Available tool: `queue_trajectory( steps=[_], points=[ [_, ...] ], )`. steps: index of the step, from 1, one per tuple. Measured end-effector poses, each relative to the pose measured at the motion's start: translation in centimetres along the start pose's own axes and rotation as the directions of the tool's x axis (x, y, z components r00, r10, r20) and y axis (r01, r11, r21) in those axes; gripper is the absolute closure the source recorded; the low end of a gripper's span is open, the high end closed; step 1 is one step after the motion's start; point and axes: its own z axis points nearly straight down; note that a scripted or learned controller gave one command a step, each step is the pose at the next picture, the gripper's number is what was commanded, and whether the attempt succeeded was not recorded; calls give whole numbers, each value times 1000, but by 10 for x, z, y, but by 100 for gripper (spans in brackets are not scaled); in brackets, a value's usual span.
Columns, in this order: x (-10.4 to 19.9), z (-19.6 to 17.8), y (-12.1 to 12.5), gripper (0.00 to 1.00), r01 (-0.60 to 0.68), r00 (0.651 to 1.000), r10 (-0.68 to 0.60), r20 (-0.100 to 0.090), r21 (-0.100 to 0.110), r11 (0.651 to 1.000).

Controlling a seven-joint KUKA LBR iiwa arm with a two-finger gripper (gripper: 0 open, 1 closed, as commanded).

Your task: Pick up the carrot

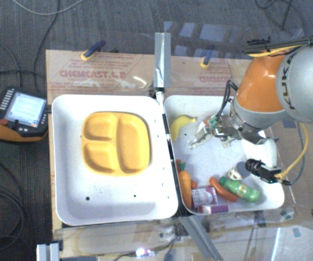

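The carrot (pixel 185 187) is orange with a green top and lies lengthwise along the left wall of the right bin (pixel 276 200), near its front corner. My gripper (pixel 210 138) hangs over the middle of that bin, up and to the right of the carrot and apart from it. It is open, with nothing between its fingers. The grey arm with its orange band (pixel 260 88) reaches in from the right.
In the right bin, a yellow fruit (pixel 180 126) lies just left of the gripper. A red sausage-shaped item (pixel 222 189), a green bottle (pixel 243 190) and a small pink-and-white pack (pixel 205 197) crowd the front beside the carrot. The left bin (pixel 64 200) holds a yellow divided tray (pixel 116 142).
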Motion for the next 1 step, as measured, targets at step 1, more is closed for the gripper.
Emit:
queue_trajectory(
  steps=[1],
  points=[
    [106,0,10,0,-22,1000,22,2,0,1000]
  ],
)
